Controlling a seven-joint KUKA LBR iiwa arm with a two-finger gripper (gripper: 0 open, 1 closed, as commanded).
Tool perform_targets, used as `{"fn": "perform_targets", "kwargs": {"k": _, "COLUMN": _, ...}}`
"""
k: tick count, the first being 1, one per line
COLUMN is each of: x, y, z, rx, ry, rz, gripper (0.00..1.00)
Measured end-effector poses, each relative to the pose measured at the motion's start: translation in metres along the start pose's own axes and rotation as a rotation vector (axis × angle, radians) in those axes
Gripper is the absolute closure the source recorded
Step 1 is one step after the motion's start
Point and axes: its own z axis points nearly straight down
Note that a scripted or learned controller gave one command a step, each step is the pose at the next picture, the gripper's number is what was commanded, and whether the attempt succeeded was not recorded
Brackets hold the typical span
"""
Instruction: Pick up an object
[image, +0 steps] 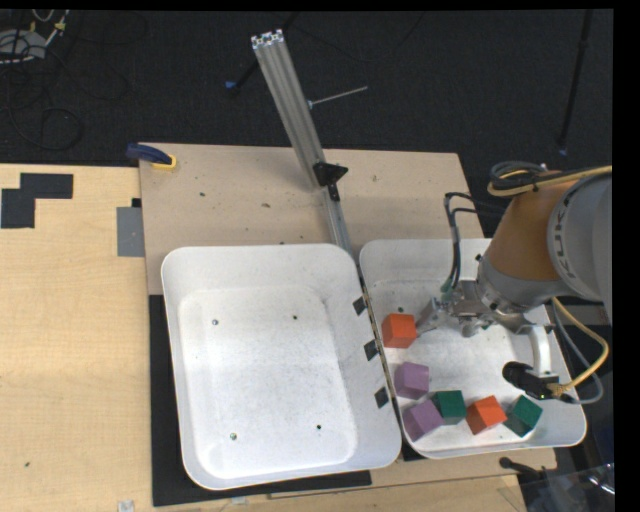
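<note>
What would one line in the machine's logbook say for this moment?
gripper: low in right bin | nearest: orange cube, beside, not held | blocks: all in right bin

Six small blocks lie in the right bin (420, 262): an orange cube (399, 330) near its left wall, two purple blocks (411, 379) (421, 417), two green blocks (450, 404) (523, 414) and another orange block (486, 413).

Two bins side by side on the table

The left bin (270, 370) sits at nine o'clock of the right bin (400, 262). In the right bin, one cube (399, 329) lies at twelve o'clock of five more blocks (450, 405) clustered along the near wall.
</note>
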Motion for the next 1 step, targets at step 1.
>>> {"fn": "perform_targets", "kwargs": {"k": 1, "x": -0.0008, "y": -0.0003, "z": -0.01, "rx": 0.001, "ry": 0.001, "rz": 0.007, "gripper": 1.0}}
